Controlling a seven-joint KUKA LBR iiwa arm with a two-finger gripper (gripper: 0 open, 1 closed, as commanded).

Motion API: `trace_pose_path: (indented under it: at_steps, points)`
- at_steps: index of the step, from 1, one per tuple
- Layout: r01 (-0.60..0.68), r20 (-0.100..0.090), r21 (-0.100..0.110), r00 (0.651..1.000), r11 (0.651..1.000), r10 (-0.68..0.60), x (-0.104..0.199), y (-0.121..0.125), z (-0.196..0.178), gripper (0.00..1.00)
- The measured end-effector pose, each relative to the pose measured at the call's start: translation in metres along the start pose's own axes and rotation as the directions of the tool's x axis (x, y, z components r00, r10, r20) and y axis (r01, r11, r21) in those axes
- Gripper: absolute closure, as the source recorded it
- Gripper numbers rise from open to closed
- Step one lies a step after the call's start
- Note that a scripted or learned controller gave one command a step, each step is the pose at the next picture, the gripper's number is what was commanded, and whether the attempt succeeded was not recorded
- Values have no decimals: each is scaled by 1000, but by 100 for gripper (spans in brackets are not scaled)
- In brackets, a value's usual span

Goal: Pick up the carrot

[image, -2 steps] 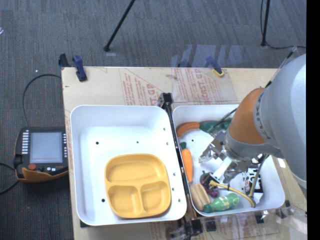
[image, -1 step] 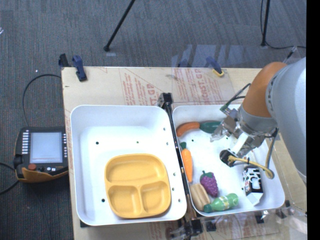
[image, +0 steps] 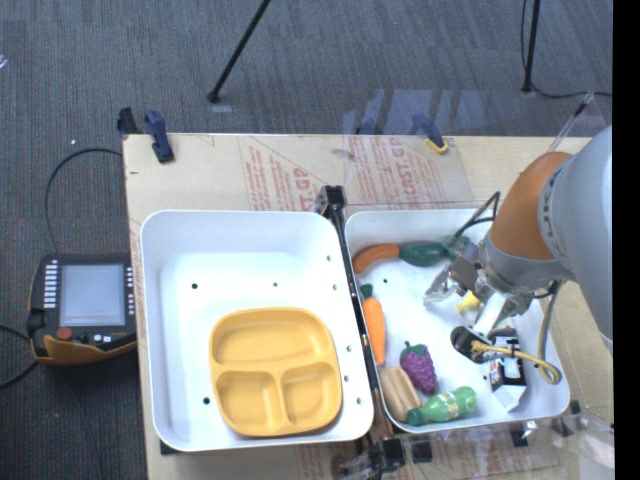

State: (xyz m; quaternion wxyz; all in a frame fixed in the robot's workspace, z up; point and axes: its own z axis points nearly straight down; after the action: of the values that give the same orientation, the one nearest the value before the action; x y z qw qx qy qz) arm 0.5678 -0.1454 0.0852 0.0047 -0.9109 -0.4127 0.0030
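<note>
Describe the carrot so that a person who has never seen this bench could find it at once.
Look in the right shallow white bin, along its left wall beside the divider between the two bins. There the orange plastic carrot with a green top lies lengthwise, its green end pointing away from the camera. Unlike the purple grape bunch and tan hot dog bun nearby, it is slim, tapered and bright orange.

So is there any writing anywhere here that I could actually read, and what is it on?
Red print on the cardboard sheet under the bins: upside down and blurred, not readable.
Handheld control pad on the floor: screen and buttons too small to read.
Black-and-white tag in the right bin: too small to read.
</note>
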Motion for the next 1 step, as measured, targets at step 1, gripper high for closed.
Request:
trace_pose_path:
  at_steps: [1]
  points:
    - [-5,0,7,1000,1000,5,-1,0,-9,100]
